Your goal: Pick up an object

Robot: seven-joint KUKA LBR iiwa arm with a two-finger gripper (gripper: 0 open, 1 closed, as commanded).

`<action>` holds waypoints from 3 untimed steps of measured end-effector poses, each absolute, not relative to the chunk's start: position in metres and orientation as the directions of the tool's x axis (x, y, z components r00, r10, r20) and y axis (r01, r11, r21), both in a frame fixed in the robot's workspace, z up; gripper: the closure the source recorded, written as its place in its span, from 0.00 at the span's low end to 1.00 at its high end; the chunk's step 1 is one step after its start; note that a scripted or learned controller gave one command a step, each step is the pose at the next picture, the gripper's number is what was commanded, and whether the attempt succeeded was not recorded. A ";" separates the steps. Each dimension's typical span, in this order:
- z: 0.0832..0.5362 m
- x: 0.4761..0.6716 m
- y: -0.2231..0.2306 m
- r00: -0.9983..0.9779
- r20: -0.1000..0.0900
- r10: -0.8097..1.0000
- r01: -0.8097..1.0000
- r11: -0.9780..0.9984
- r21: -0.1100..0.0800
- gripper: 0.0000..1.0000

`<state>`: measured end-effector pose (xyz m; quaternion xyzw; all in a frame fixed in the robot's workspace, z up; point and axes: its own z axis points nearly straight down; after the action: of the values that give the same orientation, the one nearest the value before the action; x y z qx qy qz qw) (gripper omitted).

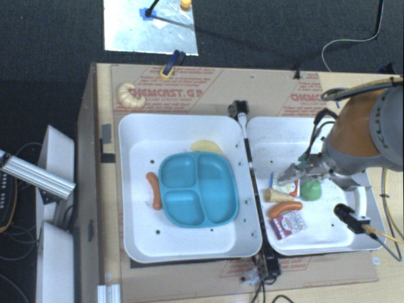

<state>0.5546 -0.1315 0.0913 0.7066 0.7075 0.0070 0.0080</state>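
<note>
The arm [360,131] leans in over the right bin [278,137], its gripper [298,171] low among a small cluster of play food. Just beside the gripper lies a little packet [285,185] with red and white print, and next to that a round green piece [310,190]. Below them sit a tan cone [275,196], an orange-red sausage [285,209], and a dark red flat packet [290,223]. How the gripper is set, I cannot tell. In the left bin [139,169] rest a blue divided tray [197,189] and another sausage [154,190].
</note>
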 end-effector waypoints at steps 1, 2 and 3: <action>0.102 0.555 -0.131 -0.003 -0.002 1.000 1.000 0.003 0.023 1.00; 0.102 0.555 -0.131 -0.003 -0.002 1.000 1.000 0.003 0.023 0.00; 0.112 0.556 -0.131 -0.004 -0.002 1.000 1.000 0.004 0.025 1.00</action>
<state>0.5562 -0.1313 0.1125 0.7056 0.7085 0.0082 0.0097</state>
